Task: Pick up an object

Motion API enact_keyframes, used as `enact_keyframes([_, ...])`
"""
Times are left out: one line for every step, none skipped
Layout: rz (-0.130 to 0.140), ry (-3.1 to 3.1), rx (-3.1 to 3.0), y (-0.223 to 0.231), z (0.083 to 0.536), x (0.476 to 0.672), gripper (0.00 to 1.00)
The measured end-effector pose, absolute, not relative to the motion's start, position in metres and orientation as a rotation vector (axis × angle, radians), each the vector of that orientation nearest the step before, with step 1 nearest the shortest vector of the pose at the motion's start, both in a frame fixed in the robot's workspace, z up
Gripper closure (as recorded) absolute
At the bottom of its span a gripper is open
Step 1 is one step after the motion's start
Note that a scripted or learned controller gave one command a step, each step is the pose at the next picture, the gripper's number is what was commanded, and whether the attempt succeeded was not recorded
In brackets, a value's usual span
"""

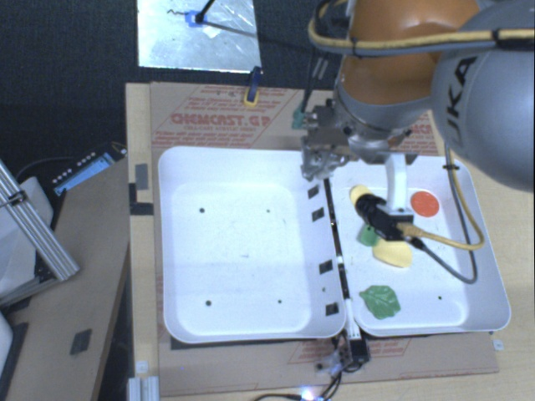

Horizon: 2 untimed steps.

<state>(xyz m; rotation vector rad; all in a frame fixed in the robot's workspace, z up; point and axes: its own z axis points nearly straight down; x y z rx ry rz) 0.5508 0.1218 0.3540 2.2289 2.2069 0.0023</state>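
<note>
Camera view had the pincer [316, 167] sitting high over the ridge where the two bins meet, well off to the left-bin side of the red disc [425, 204] and a bit farther back. I honestly couldn't tell if it was released or clenched, since the wrist blocked too much. Nothing showed up in its grip either, so I'd call the pick not started.

All the candidates lay in the right bin [493, 303]. A yellow knob [360, 194] sat toward the ridge from the disc. A small green chunk [367, 236] and a yellow wedge [393, 254] lay nearer the camera than the disc, almost touching each other. A green leafy piece [381, 301] was nearest the camera and well apart from the disc.

What I'd worry about:
- Dropping straight down from there would probably land on the ridge and its dark clips, not on an object.
- The chunk and wedge were packed so close that a grab could nudge one away or catch both.
- The disc looked flat and thin, so there wasn't much edge to pinch.

The bins looked like smooth, glossy white plastic with rounded corners, so things would likely skate around. The pieces read as toy-food plastic. The leafy one was crinkled and low, and the wedge was rounded and a little shiny.
</note>
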Motion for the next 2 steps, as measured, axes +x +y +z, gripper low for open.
enact_keyframes([-0.007,2.238,2.213,0.206,0.27,0.52,1.0])
enact_keyframes([0.006,2.226,2.215,0.217,0.29,0.544,1.0])
